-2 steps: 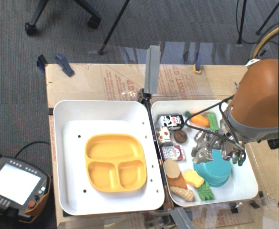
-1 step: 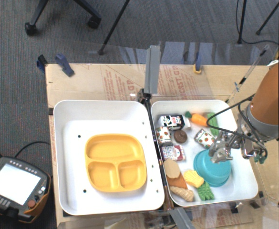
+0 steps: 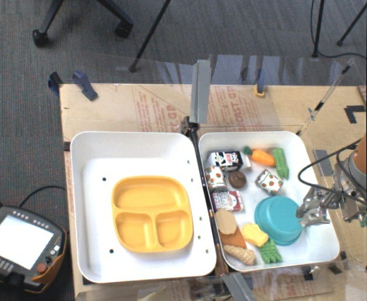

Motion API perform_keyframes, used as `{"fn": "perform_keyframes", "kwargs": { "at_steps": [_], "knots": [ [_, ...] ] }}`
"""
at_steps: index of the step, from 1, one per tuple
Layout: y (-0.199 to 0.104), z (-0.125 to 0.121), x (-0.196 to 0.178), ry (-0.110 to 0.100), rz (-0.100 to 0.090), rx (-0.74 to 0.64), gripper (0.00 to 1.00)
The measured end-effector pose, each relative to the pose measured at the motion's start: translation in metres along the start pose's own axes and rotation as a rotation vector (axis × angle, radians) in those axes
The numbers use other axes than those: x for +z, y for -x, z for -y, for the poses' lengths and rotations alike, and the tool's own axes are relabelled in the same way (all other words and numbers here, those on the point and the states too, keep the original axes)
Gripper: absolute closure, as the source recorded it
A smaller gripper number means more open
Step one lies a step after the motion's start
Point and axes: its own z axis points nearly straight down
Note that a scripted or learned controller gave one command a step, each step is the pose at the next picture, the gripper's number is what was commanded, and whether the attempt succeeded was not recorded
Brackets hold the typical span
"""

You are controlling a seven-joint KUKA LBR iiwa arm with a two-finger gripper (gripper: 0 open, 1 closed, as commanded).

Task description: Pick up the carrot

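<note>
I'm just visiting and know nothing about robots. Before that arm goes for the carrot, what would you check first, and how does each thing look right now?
1. Carrot in sight: ok. The carrot lies near the far edge of the right bin.
2. Top of the carrot free: ok. Nothing lies on it.
3. Room beside it: not ok. A green vegetable lies right against one side, and a milk carton is close on the other.
4. Claw near the carrot: not ok. The claw is by the teal bowl, well short of the carrot.
5. Claw free of cargo: cannot tell.
6. Yellow tray out of the way: ok, it sits in the left bin.
</note>
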Motion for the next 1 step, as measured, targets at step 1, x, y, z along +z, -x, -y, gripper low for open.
{"fn": "perform_keyframes", "kwargs": {
  "at_steps": [1],
  "knots": [
    [0.0044,0.0162,-0.0108,0.000,0.005,-0.078,1.00]
  ]
}}
